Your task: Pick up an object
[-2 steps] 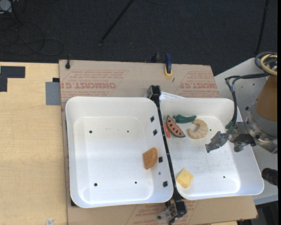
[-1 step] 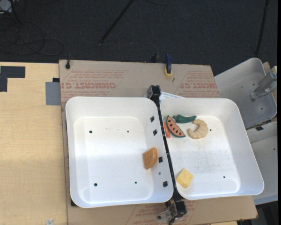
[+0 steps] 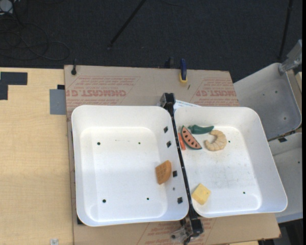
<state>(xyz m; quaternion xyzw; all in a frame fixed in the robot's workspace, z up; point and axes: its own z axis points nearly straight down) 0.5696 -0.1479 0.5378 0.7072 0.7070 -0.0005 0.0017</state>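
Five objects wait: a brown chunk (image 3: 163,172) in the left bin (image 3: 92,121); a melon slice (image 3: 190,138), green piece (image 3: 201,129), croissant (image 3: 217,140) and yellow block (image 3: 201,194) in the right bin (image 3: 260,152). Whether the gripper is open or closed cannot be told; chunk and block sit near the bin walls, so a descent there risks striking a rim.

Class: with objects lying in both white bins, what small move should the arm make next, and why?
Probably bring the gripper in above the yellow block in the right bin. It lies apart from the other items, whereas the brown piece in the left bin sits close to the divider.
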